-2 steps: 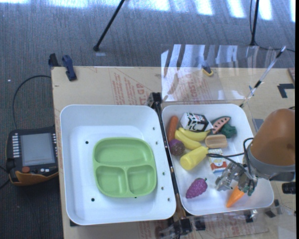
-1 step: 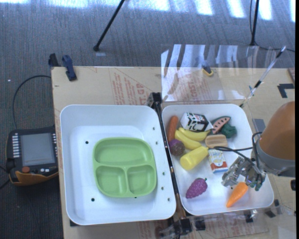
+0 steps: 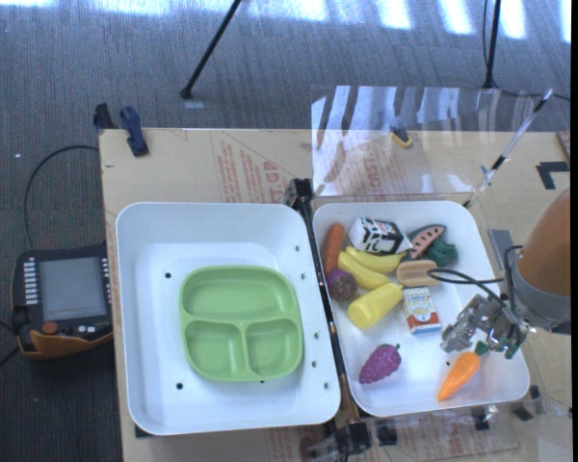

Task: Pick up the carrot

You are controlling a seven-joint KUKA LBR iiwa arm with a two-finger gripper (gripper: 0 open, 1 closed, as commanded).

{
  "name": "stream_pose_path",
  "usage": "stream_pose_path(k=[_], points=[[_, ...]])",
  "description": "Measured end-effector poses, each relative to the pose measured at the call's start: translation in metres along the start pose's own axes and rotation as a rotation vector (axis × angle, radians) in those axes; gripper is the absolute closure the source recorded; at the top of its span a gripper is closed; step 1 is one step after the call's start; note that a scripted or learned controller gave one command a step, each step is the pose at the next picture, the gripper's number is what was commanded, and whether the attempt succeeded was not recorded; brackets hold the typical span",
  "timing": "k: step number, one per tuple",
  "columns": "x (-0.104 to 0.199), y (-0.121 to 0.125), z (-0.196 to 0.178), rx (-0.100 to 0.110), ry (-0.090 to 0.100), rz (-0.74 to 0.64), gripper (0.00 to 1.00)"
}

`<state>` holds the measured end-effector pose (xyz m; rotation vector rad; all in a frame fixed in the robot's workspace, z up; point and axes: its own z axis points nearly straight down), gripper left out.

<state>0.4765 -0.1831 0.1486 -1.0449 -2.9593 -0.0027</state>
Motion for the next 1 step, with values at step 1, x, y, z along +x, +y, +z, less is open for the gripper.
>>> stream_pose_path(k=[1], points=[[0.0194,0.0240,-0.0089,0.001,0.004,-0.069,1.00]])
